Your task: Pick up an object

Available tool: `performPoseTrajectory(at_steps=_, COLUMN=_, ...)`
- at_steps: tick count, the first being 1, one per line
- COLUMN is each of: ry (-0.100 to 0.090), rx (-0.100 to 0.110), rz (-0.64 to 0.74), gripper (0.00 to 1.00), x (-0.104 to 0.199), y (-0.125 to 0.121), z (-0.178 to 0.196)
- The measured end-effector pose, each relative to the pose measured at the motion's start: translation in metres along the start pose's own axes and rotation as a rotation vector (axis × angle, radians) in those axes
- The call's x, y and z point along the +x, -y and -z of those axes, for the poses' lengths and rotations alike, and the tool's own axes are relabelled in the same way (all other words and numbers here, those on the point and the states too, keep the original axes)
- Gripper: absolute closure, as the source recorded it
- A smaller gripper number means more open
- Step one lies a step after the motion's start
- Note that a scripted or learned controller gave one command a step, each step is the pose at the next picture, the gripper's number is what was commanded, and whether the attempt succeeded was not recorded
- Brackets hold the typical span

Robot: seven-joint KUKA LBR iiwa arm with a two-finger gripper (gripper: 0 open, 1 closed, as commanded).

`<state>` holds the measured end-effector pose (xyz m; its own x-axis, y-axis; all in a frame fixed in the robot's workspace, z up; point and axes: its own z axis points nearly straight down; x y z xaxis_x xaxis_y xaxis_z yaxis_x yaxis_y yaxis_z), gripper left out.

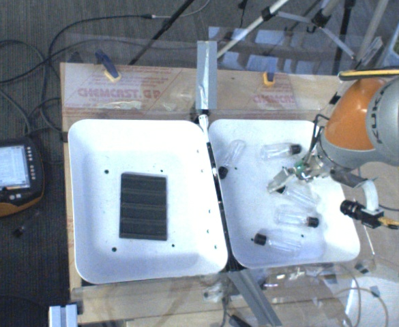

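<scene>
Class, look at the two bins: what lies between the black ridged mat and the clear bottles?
In the camera view, the bins' adjoining rims lie between mat and bottles.

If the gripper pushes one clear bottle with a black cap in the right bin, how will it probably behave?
The clear bottle lies on its side and looks round, so it would probably roll. It looks like empty, thin plastic, so it is likely light and may slip between the fingers.

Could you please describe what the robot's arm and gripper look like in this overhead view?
The arm is grey with a broad, glossy orange band around a rounded segment above the wrist. Dark lettering runs along its grey shell. The gripper is a small metallic assembly with thin cables beside it. A black cylindrical fitting sits nearby.
</scene>
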<state>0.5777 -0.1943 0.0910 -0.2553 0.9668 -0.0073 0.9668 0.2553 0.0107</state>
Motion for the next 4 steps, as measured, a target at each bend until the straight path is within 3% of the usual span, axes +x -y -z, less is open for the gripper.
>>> performPoseTrajectory(at_steps=1, ry=0.0, rx=-0.001, rz=0.062, gripper=0.0, x=-0.013, y=-0.054, z=-0.002)
performPoseTrajectory(at_steps=2, ry=0.001, rx=0.001, rz=0.08, gripper=0.0, x=0.014, y=-0.022, z=0.0)
performPoseTrajectory(at_steps=3, ry=-0.003, rx=-0.002, rz=0.079, gripper=0.0, x=-0.028, y=-0.017, z=0.0)
performPoseTrajectory(at_steps=4, ry=-0.001, rx=-0.001, rz=0.091, gripper=0.0, x=0.033, y=-0.03, z=0.0)
